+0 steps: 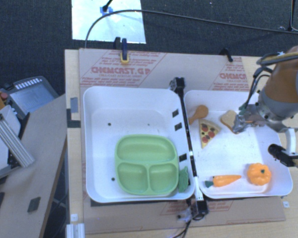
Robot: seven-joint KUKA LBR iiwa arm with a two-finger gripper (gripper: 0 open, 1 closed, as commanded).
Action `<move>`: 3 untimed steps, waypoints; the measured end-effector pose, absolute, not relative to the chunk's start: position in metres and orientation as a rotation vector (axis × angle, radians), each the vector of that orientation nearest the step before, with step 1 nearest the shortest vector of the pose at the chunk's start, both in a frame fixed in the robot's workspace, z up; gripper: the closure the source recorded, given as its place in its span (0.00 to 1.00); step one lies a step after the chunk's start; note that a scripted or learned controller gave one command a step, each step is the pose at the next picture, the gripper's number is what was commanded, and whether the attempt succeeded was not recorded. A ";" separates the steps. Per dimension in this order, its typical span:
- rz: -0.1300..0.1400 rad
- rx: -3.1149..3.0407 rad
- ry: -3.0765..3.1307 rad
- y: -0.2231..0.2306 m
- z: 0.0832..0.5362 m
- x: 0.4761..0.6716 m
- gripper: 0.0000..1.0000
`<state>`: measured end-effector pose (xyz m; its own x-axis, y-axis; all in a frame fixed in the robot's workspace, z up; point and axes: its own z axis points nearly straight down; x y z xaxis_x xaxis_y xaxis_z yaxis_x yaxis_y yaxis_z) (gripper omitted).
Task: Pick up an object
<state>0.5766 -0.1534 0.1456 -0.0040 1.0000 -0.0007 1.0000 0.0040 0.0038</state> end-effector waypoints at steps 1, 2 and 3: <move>0.003 2.215 2.223 -0.158 0.189 0.578 1.00; 0.004 2.213 2.223 -0.158 0.242 0.579 1.00; 0.003 2.213 2.228 -0.106 0.232 0.583 1.00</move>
<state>0.5834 -0.1057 0.2318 -0.0068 1.0000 -0.0001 1.0000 0.0068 0.0026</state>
